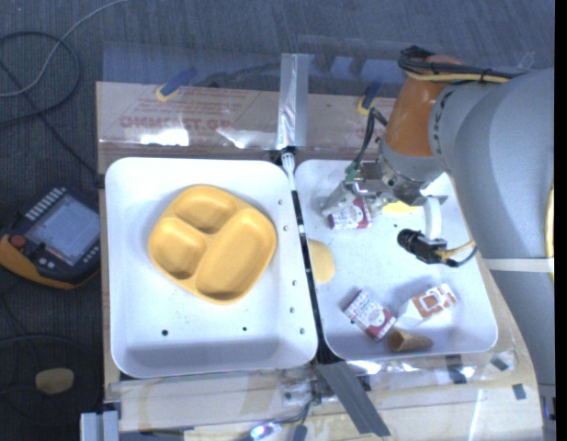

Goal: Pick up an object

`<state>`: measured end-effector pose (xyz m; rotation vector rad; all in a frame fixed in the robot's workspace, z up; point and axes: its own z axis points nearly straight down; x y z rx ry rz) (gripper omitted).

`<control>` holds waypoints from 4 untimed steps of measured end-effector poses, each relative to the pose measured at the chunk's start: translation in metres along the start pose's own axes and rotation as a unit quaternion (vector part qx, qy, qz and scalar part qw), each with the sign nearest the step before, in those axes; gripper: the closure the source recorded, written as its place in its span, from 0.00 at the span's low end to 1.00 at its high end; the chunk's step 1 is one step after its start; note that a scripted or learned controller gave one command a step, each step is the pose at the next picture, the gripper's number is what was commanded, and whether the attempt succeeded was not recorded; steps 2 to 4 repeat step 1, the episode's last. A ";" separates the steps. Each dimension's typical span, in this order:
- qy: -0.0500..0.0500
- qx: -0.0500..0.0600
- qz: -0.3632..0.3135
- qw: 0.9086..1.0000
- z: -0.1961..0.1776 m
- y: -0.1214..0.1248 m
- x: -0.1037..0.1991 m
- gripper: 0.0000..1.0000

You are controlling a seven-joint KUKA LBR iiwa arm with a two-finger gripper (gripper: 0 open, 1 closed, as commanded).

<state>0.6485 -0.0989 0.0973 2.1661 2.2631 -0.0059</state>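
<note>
The thing most likely in hand is a small red-and-white carton (349, 216) lying in the upper left part of the right bin (467, 274), close to the wall it shares with the other bin. It looks like a light, thin-walled box: stiff enough along its edges, but its broad faces would probably dent under a hard squeeze, and its glossy skin may slide. The best hold is likely across its narrow sides, near the middle, so it does not swing or tip when raised.

The gripper (361, 189) sits right above the carton's upper edge, touching it or just short of it; the view is too coarse to say which. Whether the gripper is spread or closed cannot be told, and nothing shows that the carton is pinched.

A small yellow piece (396, 207) lies just beside the gripper. Farther down the same bin are a second red-and-white carton (368, 312), an orange-and-white carton (434, 301) and a brown cone (409, 341), all well apart from the first carton. A yellow disc (321, 261) rests against the dividing wall. The left bin (136, 320) holds a yellow divided dish (212, 242)
</note>
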 end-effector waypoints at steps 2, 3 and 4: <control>0.003 0.003 -0.019 1.000 -0.119 -0.001 0.062 1.00; 0.003 0.003 -0.019 1.000 -0.119 -0.001 0.062 1.00; 0.003 0.003 -0.019 1.000 -0.119 -0.001 0.062 1.00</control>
